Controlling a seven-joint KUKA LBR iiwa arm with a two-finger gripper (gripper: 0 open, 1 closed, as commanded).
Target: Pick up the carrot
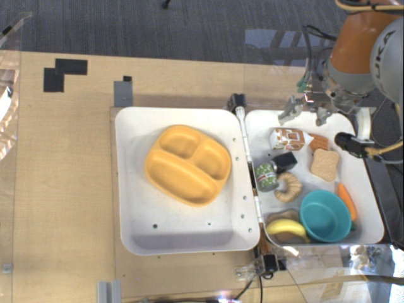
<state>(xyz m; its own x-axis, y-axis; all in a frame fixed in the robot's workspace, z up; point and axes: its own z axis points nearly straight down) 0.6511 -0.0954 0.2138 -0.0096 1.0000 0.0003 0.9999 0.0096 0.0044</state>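
Note:
The carrot (346, 201) is a small orange stick lying along the right wall of the right bin (372, 232), and the teal bowl (324, 216) partly hides its lower left side. My gripper (306, 113) hangs over the far edge of the same bin, well up and to the left of the carrot. It is open, its two grey fingers (288, 112) are spread, and nothing sits between them.
The right bin also holds a brown-and-white carton (290, 139), a toast slice (324, 165), a black block (285, 161), a green can (266, 177), a bagel (290, 186) and a banana (287, 228). A yellow divided plate (188, 164) lies in the left bin (136, 229).

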